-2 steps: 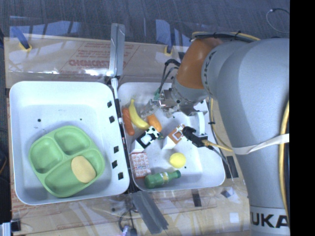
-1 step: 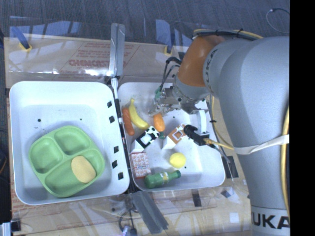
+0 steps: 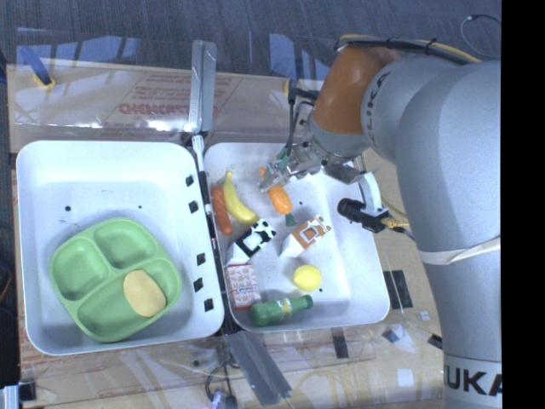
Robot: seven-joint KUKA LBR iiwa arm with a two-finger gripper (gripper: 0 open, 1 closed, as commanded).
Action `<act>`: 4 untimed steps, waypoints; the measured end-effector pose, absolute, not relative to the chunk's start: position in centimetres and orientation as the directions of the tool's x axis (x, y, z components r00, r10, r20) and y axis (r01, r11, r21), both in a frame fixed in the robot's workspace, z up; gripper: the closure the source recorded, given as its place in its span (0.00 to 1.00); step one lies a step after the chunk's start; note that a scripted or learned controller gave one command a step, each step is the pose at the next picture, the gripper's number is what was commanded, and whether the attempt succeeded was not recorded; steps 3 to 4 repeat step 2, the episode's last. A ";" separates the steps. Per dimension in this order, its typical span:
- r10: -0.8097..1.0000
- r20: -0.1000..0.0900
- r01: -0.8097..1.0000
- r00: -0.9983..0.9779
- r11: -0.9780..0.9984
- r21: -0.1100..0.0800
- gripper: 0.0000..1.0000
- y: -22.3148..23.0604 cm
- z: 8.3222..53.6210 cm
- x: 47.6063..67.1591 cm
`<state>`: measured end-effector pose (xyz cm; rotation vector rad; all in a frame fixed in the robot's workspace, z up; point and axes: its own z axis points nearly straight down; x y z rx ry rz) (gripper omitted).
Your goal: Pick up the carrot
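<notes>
Hanging over the upper middle of the right-hand shallow white bin (image 3: 362,305), the jaws sit at the tip of the grey arm with its orange band (image 3: 358,88). They are a small tangle of metal seen from above, and whether they are open or closed cannot be told, nor is anything visible between them. Just below them in the camera view, close enough that the gap is hard to judge, lies the short orange tapered carrot (image 3: 280,199). Its long axis runs from upper left to lower right, slanted only a little from straight down the frame. The coming move probably turns on this: a short drop with a slight shift toward the lower edge of the view, the jaws closing across that slant. Left of the carrot are a yellow banana (image 3: 239,204) and, against the bin's left wall, a longer reddish-orange stick (image 3: 221,210), which could be mistaken for the target. Further out rest a small printed carton (image 3: 309,231), a yellow lemon (image 3: 306,277) and a green bottle (image 3: 279,309). In the left-hand white bin (image 3: 34,228), well apart, is a green divided plate (image 3: 85,271).
</notes>
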<state>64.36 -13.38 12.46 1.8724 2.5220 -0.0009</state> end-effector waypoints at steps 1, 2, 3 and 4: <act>0.994 0.000 0.994 -0.113 0.113 -0.001 1.00 -10.7 23.2 62.9; 0.993 0.000 0.993 -0.119 0.119 -0.003 1.00 -10.6 24.2 62.9; 0.993 0.000 0.993 -0.119 0.119 -0.003 1.00 -10.6 24.2 62.9; 0.993 0.000 0.993 -0.119 0.119 -0.003 1.00 -10.6 24.2 62.9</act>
